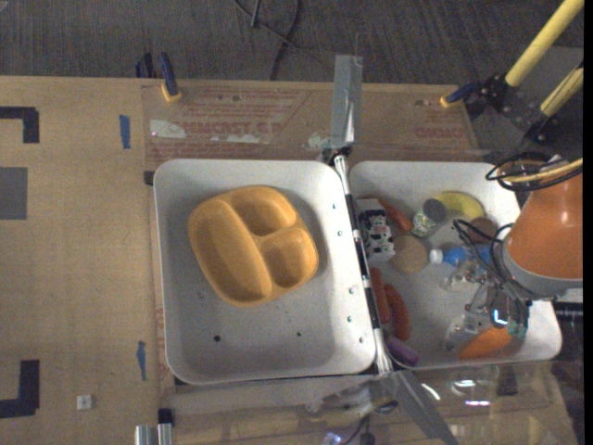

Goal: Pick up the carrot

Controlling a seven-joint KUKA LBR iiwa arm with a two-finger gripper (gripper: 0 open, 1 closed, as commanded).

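Note:
The orange carrot [485,343] lies at the front right corner of the right bin [547,341], close to its front wall. My gripper [488,327] hangs right over it, coming down from the orange-banded wrist [551,239] at the right edge. Its two fingers [466,321] stand apart, open, one on each side of the carrot's top. The carrot still rests on the bin floor, and its upper edge is partly hidden by the gripper.
Also in the right bin: a yellow banana [461,204], a small can [428,217], a brown round item [408,255], a blue bottle [455,256], red sausages [393,309], a purple piece [404,349]. A yellow sectioned plate [255,244] sits in the left bin [185,341].

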